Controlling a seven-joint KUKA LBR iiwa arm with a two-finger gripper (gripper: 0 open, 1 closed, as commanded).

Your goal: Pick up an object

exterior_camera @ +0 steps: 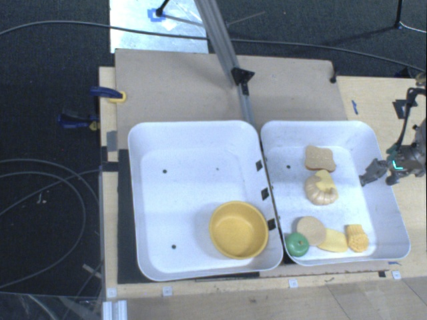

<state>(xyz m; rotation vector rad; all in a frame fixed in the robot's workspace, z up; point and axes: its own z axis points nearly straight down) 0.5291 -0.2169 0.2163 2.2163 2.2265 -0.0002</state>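
Green apple (297,245), small, hard and likely slippery, sits left of the tan disc (311,231), best pinched across its middle; gripper (380,171) state unclear.

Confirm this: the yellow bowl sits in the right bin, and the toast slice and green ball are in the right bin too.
One thing is wrong: the yellow bowl sits in the left bin, as the camera view shows. The toast slice and green ball are indeed in the right bin.

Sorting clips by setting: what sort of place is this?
Likely a robotics lab: two white bins on a bench, toy food like a slice of bread, cables across the dark floor.
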